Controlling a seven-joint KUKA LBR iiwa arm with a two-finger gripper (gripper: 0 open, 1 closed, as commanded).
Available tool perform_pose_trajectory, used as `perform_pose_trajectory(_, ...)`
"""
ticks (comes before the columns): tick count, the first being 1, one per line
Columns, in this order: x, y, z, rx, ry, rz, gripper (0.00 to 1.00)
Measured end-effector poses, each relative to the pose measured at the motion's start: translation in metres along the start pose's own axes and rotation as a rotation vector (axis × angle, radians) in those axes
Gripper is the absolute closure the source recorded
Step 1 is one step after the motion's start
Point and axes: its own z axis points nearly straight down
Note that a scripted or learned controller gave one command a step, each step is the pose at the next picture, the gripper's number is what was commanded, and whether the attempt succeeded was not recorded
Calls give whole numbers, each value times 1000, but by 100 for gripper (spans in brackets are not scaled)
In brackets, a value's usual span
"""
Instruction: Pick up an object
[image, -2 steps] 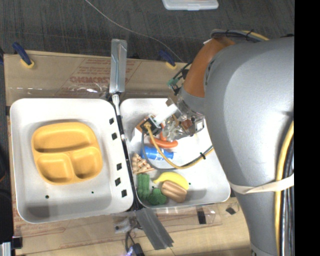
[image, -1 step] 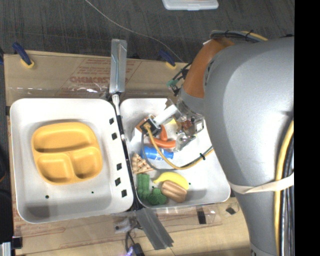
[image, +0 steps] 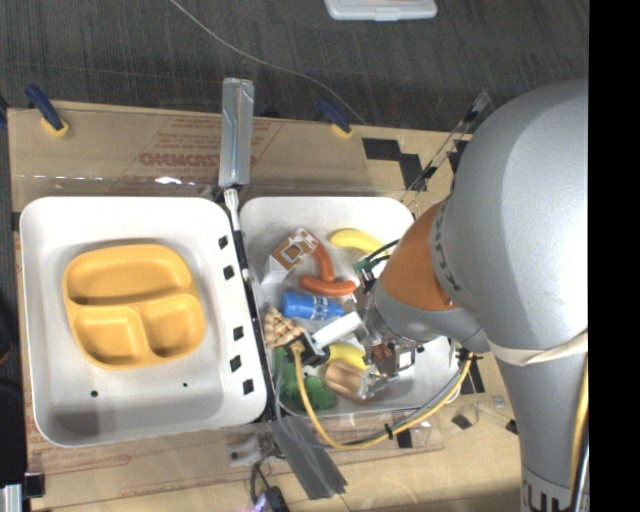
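Observation:
The right bin (image: 330, 212) holds a heap of toy food: a brown and white box (image: 295, 248), a yellow banana (image: 354, 240), a red sausage (image: 327, 284), a blue can (image: 311, 306), a waffle cone (image: 281, 327), a green vegetable (image: 294, 380) and a tan bread piece (image: 343, 378) with a yellow piece (image: 347, 357) beside it. My gripper (image: 378, 362) is low in this bin, right beside the tan and yellow pieces. The wrist hides its fingertips.
The left bin (image: 60, 410) carries a yellow compartment tray (image: 132, 303). A black clip strip (image: 240, 300) runs along the divider between the bins. Yellow cable (image: 400, 425) loops over the right bin's front rim. The arm's grey body (image: 520, 240) covers the right bin's right side.

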Motion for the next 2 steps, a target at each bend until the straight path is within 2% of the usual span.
perform_pose_trajectory(1, 2, 34, 23, -6, 16, -345, 0)
perform_pose_trajectory(2, 107, 20, 1, -7, 6, -618, 0)
